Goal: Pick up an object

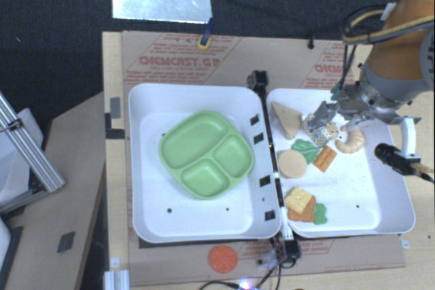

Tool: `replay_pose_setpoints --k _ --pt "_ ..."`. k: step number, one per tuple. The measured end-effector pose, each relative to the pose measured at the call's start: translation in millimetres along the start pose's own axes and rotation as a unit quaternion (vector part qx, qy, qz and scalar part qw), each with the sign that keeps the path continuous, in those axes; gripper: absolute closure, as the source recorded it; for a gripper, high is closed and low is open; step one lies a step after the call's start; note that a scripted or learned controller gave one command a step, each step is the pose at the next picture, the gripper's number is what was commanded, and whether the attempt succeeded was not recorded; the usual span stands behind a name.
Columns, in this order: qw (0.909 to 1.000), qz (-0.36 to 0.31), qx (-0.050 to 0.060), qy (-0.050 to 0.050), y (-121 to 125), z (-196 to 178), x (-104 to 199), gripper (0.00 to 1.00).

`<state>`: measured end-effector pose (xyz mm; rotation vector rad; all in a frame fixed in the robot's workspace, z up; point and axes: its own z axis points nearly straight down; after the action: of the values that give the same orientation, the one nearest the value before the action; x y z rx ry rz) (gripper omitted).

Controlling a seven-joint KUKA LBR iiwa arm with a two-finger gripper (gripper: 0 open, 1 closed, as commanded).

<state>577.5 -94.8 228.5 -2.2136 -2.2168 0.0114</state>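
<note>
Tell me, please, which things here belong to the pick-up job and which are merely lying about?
Part of the job: gripper low in the right bin; croissant, tan wedge, round biscuit, orange piece, yellow block.

Lying about: green divided plate in the left bin; orange disc on the bench.

Glossy white plastic bins [204,231] sit on matt brown cardboard [177,58]; the green tray [206,153] looks smooth, satiny plastic.

Bench [170,54] with two white bins [146,214]
</note>
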Motion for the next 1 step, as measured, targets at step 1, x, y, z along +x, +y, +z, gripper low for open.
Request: replay_pose_setpoints --k 1 --pt "1.0000 -0.001 -0.007 -0.001 2.4 -6.9 0.1 0.00"
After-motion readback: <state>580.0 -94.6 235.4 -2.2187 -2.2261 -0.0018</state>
